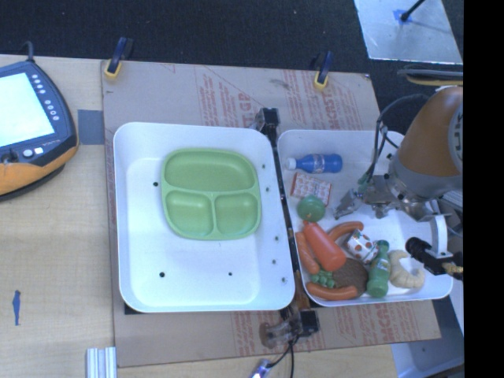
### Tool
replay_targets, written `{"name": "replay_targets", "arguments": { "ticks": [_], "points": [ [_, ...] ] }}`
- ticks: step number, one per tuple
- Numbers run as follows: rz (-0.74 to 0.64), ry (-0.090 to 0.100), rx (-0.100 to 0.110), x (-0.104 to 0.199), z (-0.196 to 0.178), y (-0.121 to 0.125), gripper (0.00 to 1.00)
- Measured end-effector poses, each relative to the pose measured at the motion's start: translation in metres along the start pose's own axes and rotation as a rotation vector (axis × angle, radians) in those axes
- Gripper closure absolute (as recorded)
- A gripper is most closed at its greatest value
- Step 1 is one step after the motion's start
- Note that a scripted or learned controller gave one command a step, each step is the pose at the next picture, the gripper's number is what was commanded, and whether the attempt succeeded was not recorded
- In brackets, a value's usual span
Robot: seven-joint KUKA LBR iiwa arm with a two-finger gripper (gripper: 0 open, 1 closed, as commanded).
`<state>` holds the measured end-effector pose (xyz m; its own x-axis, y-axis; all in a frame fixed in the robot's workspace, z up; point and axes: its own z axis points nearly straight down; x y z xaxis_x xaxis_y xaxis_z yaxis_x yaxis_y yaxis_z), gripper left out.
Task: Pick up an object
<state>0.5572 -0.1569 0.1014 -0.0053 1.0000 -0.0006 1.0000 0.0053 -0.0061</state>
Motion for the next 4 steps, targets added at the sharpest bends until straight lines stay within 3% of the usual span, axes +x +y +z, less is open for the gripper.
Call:
{"name": "replay_targets", "arguments": {
  "ticks": [1,2,3,4],
  "points": [
    [0.002,-0.001,-0.003,0.037,0.01,-0.049,0.0],
    [-0.003,-0.002,-0.002,0.036,0.0,-0.049,1.0],
    [0.0,-0.009,-0.008,0.033,-0.002,-0.048,0.0],
    [-0.001,0.0,-0.002,0.045,0.01,0.006,0.0]
  ]
}}
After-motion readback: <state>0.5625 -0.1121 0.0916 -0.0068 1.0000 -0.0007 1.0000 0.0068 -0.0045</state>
